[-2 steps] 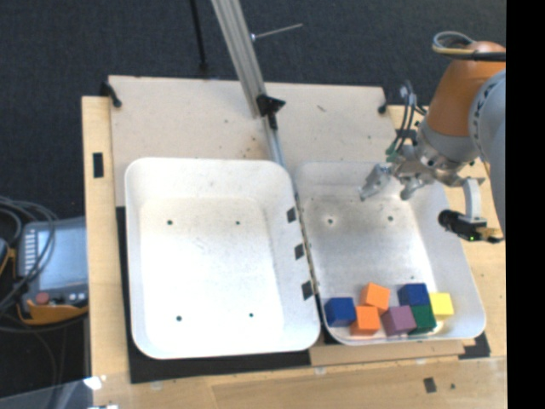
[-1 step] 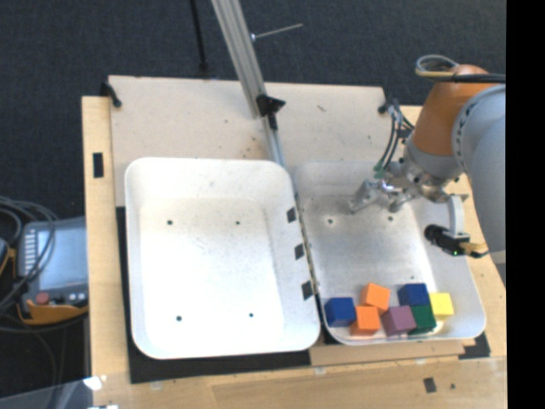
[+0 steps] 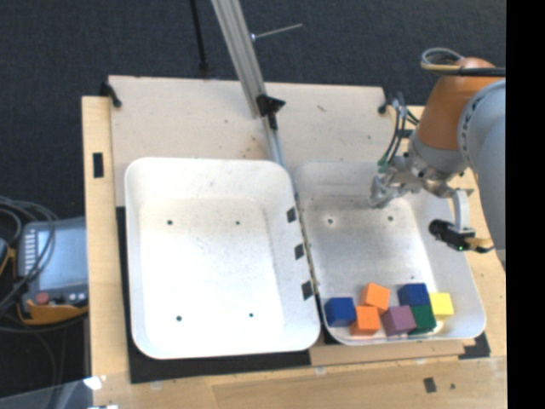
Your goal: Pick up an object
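Jaws point(image 3: 381, 192), spread unclear, seemingly hover at the right bin's point(image 3: 341, 177) far end, well apart from blocks point(image 3: 387, 309).

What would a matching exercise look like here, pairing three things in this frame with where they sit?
Things:
1. yellow block
2. end effector
3. left bin

Places:
A. over the far end of the right bin
B. beside the right bin, on its left in the view
C. near corner of the right bin, rightmost of the blocks

Pairs: 1-C, 2-A, 3-B
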Controlling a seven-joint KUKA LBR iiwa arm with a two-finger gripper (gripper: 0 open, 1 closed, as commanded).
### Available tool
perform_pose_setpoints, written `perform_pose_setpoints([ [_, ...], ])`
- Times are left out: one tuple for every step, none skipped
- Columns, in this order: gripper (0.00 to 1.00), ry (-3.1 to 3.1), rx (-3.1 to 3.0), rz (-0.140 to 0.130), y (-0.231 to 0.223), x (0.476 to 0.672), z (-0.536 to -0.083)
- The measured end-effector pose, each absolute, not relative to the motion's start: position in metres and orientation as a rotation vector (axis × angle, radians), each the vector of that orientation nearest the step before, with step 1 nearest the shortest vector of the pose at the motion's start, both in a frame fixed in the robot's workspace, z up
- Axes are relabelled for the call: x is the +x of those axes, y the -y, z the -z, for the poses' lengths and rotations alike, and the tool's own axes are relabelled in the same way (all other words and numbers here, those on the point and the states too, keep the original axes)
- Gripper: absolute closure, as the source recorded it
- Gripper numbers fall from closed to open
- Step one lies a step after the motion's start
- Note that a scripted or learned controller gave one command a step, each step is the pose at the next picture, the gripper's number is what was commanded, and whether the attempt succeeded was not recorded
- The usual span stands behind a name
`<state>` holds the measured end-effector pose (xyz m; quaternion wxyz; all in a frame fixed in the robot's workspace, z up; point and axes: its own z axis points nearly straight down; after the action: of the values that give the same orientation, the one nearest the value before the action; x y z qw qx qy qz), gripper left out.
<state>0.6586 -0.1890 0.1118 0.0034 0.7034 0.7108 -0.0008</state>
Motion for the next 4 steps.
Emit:
perform_pose_setpoints([
  [1.00,-2.224,2.210,-0.006,0.185,0.662,-0.158],
  [1.00,-2.223,2.210,-0.007,0.180,0.672,-0.211],
  [1.00,-2.225,2.208,-0.006,0.182,0.673,-0.258],
  [1.00,-2.228,2.214,-0.001,0.135,0.652,-0.267],
])
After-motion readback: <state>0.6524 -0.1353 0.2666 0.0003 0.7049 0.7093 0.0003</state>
